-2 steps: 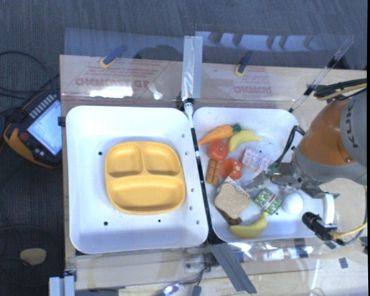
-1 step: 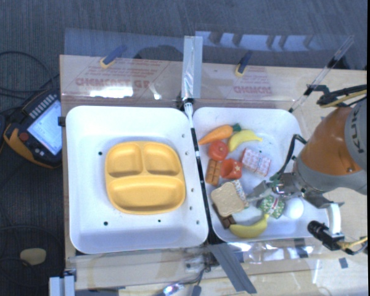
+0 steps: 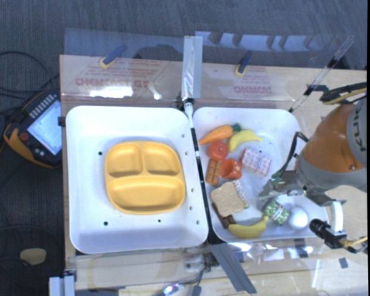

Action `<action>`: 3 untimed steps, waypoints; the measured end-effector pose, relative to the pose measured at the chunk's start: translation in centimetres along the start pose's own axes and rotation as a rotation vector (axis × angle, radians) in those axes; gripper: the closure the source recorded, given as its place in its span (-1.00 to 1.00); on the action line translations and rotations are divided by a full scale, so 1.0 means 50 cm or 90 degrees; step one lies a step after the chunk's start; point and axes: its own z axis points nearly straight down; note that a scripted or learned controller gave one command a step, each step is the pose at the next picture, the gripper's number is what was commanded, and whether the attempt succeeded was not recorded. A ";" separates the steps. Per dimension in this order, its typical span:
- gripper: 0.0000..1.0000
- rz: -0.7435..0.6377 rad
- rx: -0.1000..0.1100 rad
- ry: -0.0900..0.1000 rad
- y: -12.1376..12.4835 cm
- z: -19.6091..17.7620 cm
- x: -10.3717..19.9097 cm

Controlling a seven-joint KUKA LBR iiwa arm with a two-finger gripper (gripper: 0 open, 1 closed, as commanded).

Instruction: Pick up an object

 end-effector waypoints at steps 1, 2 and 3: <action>1.00 0.007 0.014 0.003 -0.001 -0.160 0.005; -1.00 0.007 0.014 0.003 -0.001 -0.160 0.005; -1.00 0.027 0.011 0.004 -0.011 0.010 -0.003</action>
